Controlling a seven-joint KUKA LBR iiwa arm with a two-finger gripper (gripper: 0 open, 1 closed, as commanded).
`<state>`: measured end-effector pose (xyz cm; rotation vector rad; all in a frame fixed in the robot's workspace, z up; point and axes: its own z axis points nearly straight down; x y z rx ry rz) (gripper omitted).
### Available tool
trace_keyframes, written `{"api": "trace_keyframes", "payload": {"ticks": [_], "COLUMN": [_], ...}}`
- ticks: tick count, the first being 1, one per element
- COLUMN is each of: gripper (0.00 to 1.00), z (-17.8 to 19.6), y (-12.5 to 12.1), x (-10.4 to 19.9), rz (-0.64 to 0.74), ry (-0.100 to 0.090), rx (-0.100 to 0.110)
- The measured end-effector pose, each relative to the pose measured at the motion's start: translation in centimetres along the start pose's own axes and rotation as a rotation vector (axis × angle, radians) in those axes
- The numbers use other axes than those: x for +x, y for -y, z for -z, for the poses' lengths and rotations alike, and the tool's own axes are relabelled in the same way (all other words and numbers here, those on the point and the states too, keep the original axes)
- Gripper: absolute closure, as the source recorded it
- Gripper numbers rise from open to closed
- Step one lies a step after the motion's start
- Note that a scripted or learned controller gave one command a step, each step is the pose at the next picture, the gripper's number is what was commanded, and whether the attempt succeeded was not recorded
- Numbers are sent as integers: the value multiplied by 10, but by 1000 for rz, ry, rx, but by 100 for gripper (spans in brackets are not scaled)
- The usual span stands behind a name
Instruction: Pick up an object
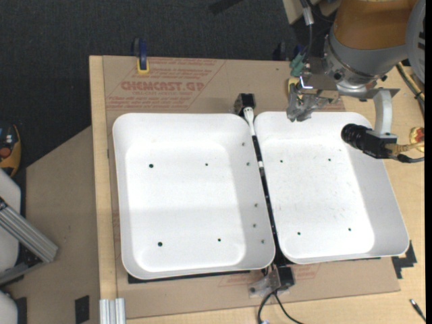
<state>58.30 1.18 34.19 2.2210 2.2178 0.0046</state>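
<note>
A robotics lab is being shown: white bins clamped on a cardboard-topped counter, cabling, aluminium framing.

Two white bins sat side by side on a brown board — the left bin and the right bin, their inner rims meeting along a dark strip. Red lettering ran across the board above the left bin, and a blue-and-yellow clamp gripped its far edge. The arm came in from the upper right, orange band showing, and its gripper hung at the right bin's far rim — nothing between its fingers. A black cylinder stuck out just beside the wrist. Small dark dots marked each bin's floor.
</note>
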Motion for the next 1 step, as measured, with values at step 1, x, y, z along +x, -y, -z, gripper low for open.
{"api": "trace_keyframes", "payload": {"ticks": [1], "gripper": [100], "z": [-70], "y": [-31], "x": [103], "rz": [11], "ry": [-2], "rx": [10]}}
